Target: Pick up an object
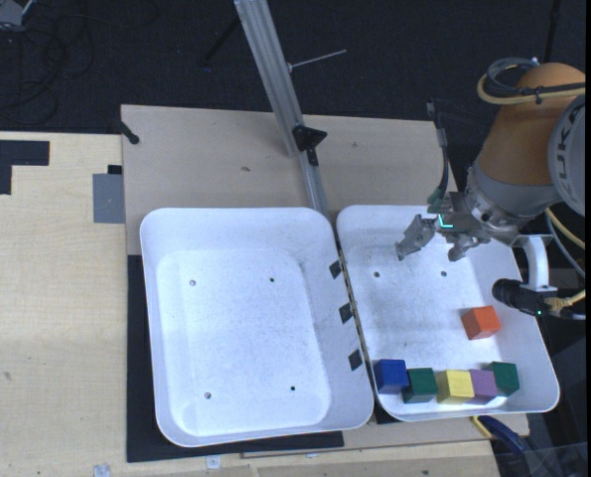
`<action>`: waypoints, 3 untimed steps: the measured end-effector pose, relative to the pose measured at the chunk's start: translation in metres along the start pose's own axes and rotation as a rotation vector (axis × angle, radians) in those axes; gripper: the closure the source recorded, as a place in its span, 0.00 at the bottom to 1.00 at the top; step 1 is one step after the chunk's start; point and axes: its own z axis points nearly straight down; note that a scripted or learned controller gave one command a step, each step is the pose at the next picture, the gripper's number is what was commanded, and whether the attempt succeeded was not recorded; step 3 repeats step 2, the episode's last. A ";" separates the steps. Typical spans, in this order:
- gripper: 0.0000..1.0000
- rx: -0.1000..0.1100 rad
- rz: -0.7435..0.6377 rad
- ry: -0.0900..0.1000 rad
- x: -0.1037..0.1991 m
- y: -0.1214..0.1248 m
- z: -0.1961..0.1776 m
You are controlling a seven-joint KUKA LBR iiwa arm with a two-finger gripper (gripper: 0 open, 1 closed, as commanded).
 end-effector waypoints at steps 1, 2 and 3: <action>0.00 0.000 0.001 0.000 0.000 0.000 0.000; 0.00 0.000 0.001 0.000 0.000 0.000 0.000; 0.00 0.000 0.001 0.000 0.000 0.000 0.000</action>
